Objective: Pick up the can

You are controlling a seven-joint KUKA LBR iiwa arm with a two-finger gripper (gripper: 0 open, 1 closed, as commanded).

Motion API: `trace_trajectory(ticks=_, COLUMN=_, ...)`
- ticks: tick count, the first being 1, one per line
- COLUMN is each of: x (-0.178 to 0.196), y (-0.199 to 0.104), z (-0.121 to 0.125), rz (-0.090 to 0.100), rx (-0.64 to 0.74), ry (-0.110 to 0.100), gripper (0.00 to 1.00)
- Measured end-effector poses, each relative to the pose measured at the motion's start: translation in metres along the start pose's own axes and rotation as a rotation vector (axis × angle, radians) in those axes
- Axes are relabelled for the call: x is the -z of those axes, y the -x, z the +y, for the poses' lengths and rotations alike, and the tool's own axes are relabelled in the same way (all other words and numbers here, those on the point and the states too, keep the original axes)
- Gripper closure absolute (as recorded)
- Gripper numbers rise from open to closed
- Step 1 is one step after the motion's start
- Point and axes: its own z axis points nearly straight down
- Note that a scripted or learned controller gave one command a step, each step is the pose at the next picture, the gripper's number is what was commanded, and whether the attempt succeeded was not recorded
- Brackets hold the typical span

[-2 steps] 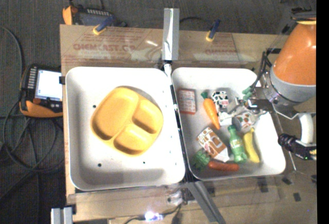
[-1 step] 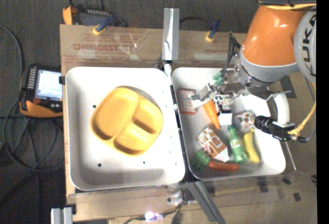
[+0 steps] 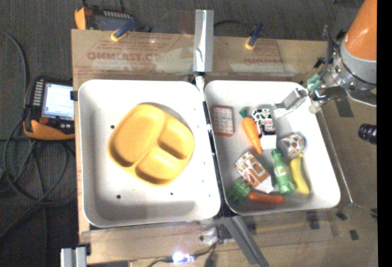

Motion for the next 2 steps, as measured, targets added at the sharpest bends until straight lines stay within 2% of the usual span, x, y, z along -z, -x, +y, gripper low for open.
trace_trajectory(ticks=1, x=-0.002, y=0.000, z=0.000, rz=0.001, rx=0.000, ry=-0.003, gripper=0.00)
trace_trajectory(ticks=2, x=-0.065, y=0.034, z=-0.054, rz=0.004, rx=0.235, ry=-0.003, gripper=0.00)
